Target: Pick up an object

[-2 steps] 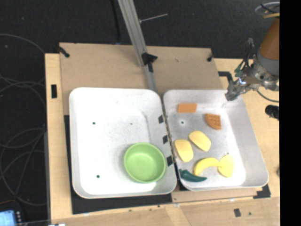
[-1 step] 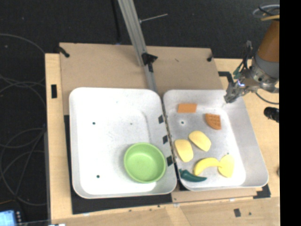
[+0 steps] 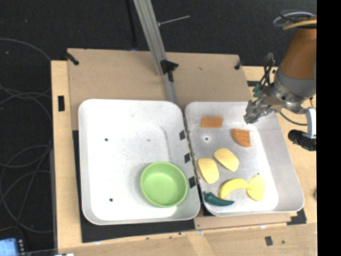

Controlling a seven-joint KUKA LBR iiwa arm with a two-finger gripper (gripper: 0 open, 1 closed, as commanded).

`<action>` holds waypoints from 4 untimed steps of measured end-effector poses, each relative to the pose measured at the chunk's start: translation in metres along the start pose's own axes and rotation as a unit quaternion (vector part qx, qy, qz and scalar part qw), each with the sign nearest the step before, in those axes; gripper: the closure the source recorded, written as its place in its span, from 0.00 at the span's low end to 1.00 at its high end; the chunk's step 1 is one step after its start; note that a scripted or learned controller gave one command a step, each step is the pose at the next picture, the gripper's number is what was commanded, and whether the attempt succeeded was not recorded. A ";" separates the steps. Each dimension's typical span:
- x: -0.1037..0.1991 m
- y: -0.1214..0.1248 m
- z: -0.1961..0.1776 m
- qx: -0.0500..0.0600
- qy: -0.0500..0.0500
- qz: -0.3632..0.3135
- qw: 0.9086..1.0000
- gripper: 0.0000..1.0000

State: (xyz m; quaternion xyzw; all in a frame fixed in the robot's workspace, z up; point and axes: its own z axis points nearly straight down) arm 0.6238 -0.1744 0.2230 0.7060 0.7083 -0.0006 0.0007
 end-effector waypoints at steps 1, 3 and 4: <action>0.040 -0.014 0.001 0.000 0.001 -0.001 1.000 1.00; 0.151 -0.049 0.000 0.000 0.002 -0.002 1.000 1.00; 0.207 -0.056 -0.003 0.000 0.002 0.000 1.000 1.00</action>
